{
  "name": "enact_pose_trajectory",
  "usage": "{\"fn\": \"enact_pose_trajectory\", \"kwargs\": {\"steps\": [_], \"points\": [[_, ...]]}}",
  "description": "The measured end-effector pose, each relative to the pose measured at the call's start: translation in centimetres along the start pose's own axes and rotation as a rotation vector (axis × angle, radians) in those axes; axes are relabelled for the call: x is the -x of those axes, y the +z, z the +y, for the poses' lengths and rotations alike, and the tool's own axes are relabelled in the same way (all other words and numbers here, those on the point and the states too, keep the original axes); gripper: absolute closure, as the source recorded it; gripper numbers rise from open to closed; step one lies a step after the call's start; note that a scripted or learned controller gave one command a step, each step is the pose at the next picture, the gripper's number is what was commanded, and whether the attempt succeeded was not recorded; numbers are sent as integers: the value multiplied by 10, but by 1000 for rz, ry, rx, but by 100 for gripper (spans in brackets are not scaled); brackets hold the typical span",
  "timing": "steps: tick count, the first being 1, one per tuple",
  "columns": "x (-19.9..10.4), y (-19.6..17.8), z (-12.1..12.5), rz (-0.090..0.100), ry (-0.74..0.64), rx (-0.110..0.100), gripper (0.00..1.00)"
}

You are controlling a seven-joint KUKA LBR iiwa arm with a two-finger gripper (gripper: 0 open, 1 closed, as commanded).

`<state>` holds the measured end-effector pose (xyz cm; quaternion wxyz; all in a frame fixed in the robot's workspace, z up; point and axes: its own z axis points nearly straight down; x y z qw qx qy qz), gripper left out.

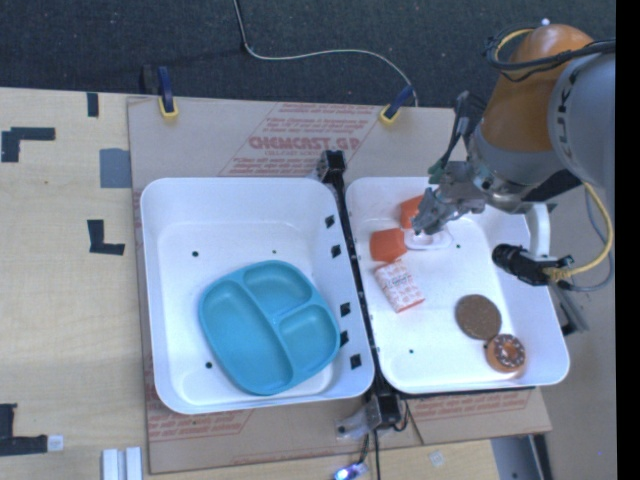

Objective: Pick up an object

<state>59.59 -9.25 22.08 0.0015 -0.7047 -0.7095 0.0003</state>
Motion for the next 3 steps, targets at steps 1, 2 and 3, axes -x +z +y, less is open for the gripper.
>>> {"fn": "enact_pose_trajectory", "kwargs": {"steps": [1,2,3], "points": [[-54,9,7,0,0,0,100],[-113,1,-1,1,-1,1,100],[-175,-4,-5,0,-2,1,100]]}}
